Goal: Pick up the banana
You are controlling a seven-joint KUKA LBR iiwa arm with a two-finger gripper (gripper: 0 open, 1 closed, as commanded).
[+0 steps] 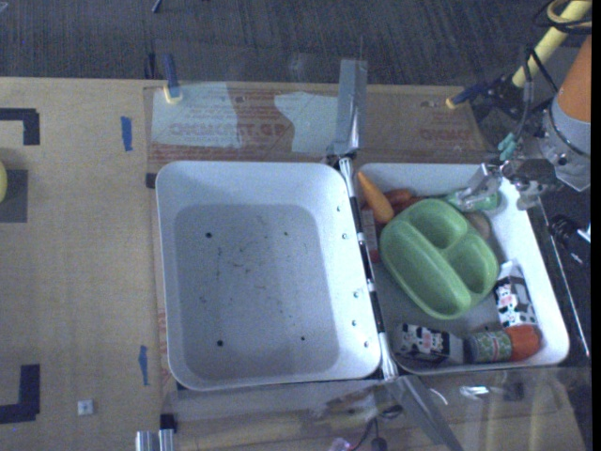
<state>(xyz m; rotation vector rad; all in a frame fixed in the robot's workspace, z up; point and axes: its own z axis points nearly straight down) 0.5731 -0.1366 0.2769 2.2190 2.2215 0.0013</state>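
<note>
A: How many items lie in the right bin (554, 332)?
B: One green divided plate (438, 256), several packets (512, 301), one orange-yellow banana (376, 198) at the far-left corner, partly under the plate.
A: The gripper (500, 184)?
B: At the bin's far edge; finger state cannot be told.

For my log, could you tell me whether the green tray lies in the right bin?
In: green tray lies inside right bin, over other items.
</note>
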